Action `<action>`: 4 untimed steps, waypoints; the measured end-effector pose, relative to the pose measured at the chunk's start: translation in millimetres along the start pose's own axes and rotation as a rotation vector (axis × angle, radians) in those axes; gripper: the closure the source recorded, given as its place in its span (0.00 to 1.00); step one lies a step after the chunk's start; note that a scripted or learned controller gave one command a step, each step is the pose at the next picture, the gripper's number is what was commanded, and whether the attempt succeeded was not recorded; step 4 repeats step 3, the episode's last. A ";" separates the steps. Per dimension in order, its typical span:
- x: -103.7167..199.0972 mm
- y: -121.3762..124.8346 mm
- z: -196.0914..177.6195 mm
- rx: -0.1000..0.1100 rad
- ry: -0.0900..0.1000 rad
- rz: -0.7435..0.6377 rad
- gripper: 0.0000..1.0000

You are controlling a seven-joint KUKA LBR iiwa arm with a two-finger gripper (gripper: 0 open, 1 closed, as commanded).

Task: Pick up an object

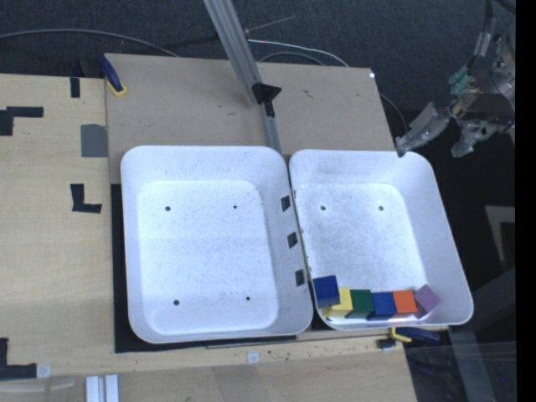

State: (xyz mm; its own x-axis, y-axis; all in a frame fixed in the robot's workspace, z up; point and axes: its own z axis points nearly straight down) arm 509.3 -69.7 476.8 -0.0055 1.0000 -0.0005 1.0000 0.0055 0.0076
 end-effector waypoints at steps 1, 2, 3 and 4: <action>-77.2 -21.7 -15.7 0.006 -0.002 0.013 0.00; -77.8 78.1 -57.7 0.005 -0.002 0.003 0.00; -111.7 123.5 -41.1 0.009 -0.002 0.007 0.00; -111.7 123.5 -41.1 0.009 -0.002 0.007 0.00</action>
